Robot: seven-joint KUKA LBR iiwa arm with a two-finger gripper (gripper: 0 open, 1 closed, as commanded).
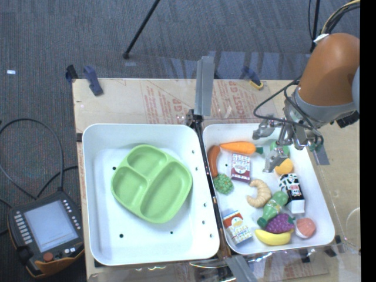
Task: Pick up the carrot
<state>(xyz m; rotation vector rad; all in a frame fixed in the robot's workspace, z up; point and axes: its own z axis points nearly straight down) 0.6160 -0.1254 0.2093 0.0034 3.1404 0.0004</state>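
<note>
Where it lies in the right bin [325,216], the carrot [237,147] is orange, tapered, green-tipped.

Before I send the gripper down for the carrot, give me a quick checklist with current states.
1. Orange toy carrot with green top visible in the right white bin: ok.
2. Carrot top unobstructed: ok.
3. Two-finger gripper above the carrot: not ok, it hangs to the carrot's right.
4. Gripper free of any object: ok, nothing shows between its fingers.
5. Clearance around the carrot: not ok, brown sausage and red-brown carton lie close.
6. Finger opening: cannot tell.
</note>
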